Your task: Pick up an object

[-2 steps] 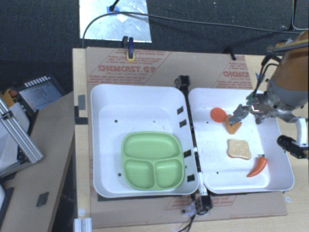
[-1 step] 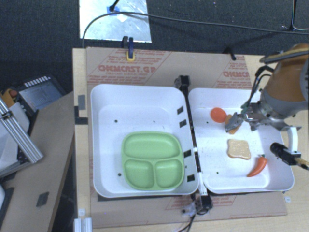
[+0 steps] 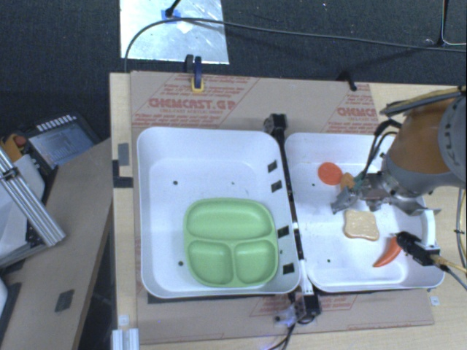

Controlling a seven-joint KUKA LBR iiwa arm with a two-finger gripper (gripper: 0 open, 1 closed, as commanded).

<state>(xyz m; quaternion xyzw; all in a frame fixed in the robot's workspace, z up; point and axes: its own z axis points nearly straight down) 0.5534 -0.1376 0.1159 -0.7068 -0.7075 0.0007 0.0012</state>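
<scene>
Step judged: approach, nothing grasped yet. Gripper point(image 3: 349, 195) lowered into right bin point(image 3: 321, 265), just above bread slice point(image 3: 361, 226); finger spread not discernible, cannot be told. Bread slice: tan, flat, rounded, matte, lying near bin's right wall. Orange-red disc point(image 3: 330, 172) near far edge; red chili pepper point(image 3: 387, 253), tapered, glossy, near front right corner. Green divided plate point(image 3: 228, 240), smooth plastic, held in left bin point(image 3: 157, 217). Next move judged: descent onto bread slice, closure required.

Single fixed camera above bench point(image 3: 241, 86), angled down, both white bins point(image 3: 211, 144) fully in frame
</scene>
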